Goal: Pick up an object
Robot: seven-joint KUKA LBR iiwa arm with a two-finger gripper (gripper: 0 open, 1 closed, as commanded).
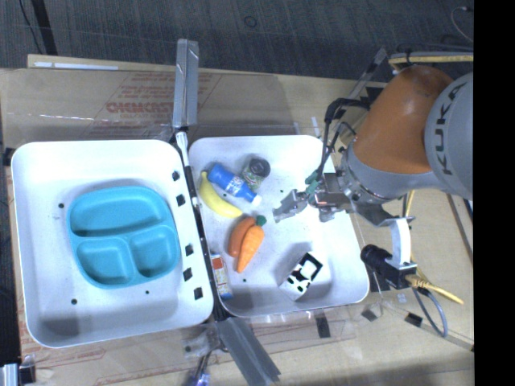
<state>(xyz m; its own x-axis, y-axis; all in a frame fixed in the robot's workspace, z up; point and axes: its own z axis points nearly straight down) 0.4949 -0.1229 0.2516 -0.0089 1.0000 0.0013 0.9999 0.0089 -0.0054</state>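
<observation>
Nearest you, at the front of the right bin (342,292), sits a small white box (303,273) with black markings, tilted on one corner. Behind it lies an orange carrot (246,244) with a green tip, slanted, its upper end near a yellow banana (217,200). Across the banana rests a blue bottle (231,182) with a white cap, and just beyond that a small round metal can (258,168) stands on end. A thin tube with a red end (218,269) lies along the bin's left wall.

You'll find the gripper (290,206) low over the bin's middle, right of the carrot's top and apart from it. Nothing shows between its fingers; how wide they are parted you cannot tell from this angle.

Your arm (402,135) comes in from the right, its orange band and grey shell above the bin's right rim, with cables trailing over the bench (80,111).

Look left: the other bin (40,296) holds a smooth blue plastic tray (122,233) with three rounded compartments. Both bins are glossy white with rounded corners.
</observation>
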